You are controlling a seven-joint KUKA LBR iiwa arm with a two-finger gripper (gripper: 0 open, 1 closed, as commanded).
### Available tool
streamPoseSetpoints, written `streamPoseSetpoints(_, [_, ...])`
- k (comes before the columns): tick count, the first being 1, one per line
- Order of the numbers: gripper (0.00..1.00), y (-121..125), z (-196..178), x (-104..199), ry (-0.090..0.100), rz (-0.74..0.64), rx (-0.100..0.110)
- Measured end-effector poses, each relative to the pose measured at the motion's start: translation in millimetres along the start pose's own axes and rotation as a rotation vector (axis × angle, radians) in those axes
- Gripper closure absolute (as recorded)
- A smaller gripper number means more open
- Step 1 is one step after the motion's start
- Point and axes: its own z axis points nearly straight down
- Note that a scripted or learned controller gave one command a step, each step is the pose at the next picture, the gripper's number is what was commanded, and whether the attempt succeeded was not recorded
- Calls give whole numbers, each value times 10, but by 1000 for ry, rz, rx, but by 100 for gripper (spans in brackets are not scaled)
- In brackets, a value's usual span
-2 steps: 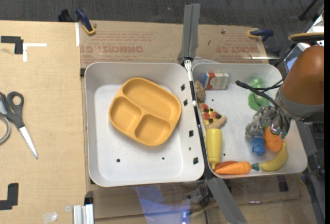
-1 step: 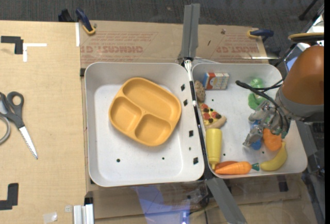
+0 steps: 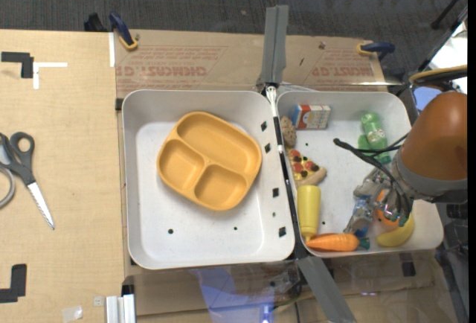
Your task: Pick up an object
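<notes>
Arm: grey body with orange band (image 3: 446, 137), the highest thing over the bench, leaning over the right bin's near-right corner.
Right bin (image 3: 349, 100): landmark for all below; holds every pickable object.
Left bin (image 3: 141, 240): just beside the right bin, sharing the middle divider; carries the yellow divided plate (image 3: 210, 160), no loose items.
Mustard bottle (image 3: 309, 210): upright along the right bin's left wall, near half.
Banana (image 3: 396, 234): right bin's near-right corner, just under the wrist.
Carrot (image 3: 332, 242): against the right bin's near wall, left of the banana.
Green bottle (image 3: 372, 131): right bin's far half, well apart from the wrist.
Gripper (image 3: 370, 204): low in the right bin's near-right area, amid clutter; whether clenched or released, cannot tell.
Advice: likely target is the banana or a small item beside it. Centre on one object, keep off the bin wall, confirm a grasp before lifting.
</notes>
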Motion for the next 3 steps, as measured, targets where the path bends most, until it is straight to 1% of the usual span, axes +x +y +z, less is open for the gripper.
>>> streamPoseSetpoints(1, [0, -177, -252, -972, -7, -144, -1])
streamPoseSetpoints(2, [0, -291, 0, -197, -1, -39, -1])
streamPoseSetpoints(3, [100, -275, -103, -216, -6, -42, -2])
